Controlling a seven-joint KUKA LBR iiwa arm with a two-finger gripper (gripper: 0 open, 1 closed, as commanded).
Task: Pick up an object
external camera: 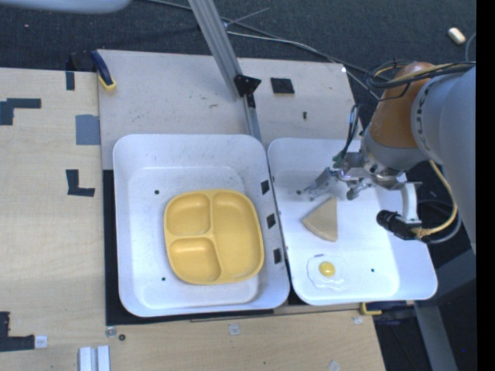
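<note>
In the right bin (pixel 402 280) lie a tan wedge-shaped slice (pixel 323 222) and a toy fried egg (pixel 326 270) near the front wall. My gripper (pixel 331 189) hangs just above the slice's far tip, its fingers spread to either side with nothing between them, so it stands open. One finger (pixel 312 189) points left toward the bin's divider. The grey arm with its orange band (pixel 396 118) comes in from the right. A yellow divided plate (pixel 213 236) rests in the left bin (pixel 131 168).
A slanted metal pole (pixel 220 41) rises behind the bins, ending at a black clamp (pixel 246 85). Cables (pixel 418 226) loop beside the wrist at the right bin's edge. Black tape marks dot the wooden bench at left.
</note>
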